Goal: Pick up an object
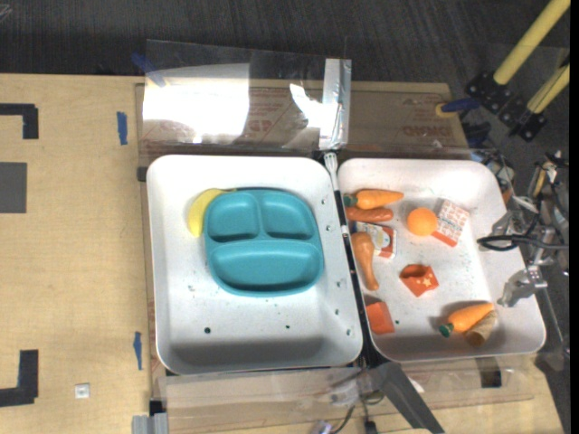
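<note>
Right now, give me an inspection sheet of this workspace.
Surface: wooden bench bearing two shallow white bins side by side.
Job's things: right white bin holds toy carrots, an orange ball, a red block, a small white-and-red carton and a carrot near the front corner.
Clutter: left white bin holds a teal divided plastic tray lying over a yellow item.
Grippers: gripper over the right bin's right rim; holds nothing visible.
Cables: dark wires at right.
Surroundings: clear plastic sheet; yellow poles.
</note>
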### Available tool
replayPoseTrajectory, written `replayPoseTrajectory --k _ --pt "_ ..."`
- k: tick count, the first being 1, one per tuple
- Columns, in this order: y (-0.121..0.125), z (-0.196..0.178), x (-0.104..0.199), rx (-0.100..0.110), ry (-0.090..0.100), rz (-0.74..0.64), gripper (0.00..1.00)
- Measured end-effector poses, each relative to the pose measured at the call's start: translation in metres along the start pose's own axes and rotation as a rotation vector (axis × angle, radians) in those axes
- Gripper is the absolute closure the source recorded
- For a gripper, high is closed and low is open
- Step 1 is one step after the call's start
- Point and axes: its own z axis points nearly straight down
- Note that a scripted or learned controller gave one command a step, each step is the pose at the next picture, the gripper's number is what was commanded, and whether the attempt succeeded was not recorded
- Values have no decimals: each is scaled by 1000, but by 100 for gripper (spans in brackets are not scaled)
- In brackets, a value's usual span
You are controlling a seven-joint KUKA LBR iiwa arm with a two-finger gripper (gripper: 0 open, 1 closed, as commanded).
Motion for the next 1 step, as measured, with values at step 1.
replayPoseTrajectory --k 1 --pt "26 135 -27 2 -7 96 0"
